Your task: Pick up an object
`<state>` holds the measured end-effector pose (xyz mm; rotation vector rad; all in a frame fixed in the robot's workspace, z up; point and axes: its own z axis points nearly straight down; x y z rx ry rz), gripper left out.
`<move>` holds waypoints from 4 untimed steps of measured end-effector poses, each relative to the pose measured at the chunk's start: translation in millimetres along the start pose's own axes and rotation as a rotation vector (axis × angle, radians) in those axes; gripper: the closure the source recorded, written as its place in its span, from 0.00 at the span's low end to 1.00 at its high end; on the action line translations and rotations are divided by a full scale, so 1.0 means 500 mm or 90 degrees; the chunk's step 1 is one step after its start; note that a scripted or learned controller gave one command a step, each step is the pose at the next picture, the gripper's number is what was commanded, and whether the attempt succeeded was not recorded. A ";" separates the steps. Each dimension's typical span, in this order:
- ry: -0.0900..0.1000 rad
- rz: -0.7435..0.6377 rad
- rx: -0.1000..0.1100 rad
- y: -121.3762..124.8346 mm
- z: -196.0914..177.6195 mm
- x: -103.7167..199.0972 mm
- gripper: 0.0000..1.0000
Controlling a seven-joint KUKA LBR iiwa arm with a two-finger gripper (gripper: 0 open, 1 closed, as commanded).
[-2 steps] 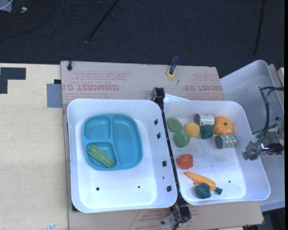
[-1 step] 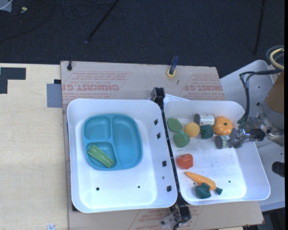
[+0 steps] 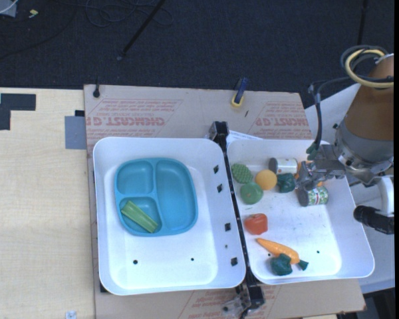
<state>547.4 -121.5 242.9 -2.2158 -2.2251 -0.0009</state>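
The gripper hangs low over the right bin, its dark fingers down beside a small can lying on the bin floor; whether the jaws are open or shut cannot be told, and the can is not plainly between them. Just left of the gripper sit a dark teal toy and a yellow ball, with a grey and white piece behind them. Further left, near the divider between the bins, a green bumpy toy touches a round green one. Toward the bin's near side lie a red tomato-like toy, a carrot and a dark green toy just beside the carrot's tip. The grey arm, orange above the wrist, reaches in from the right. In the left bin rests a blue divided plate, a green pod-shaped toy lying in its near-left compartment.
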 end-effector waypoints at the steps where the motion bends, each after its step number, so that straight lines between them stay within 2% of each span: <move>1: 0.000 0.000 0.000 0.077 -0.002 0.088 1.00; 2: -0.001 0.000 0.001 0.148 0.047 0.158 1.00; 4: -0.001 0.001 0.002 0.172 0.050 0.163 1.00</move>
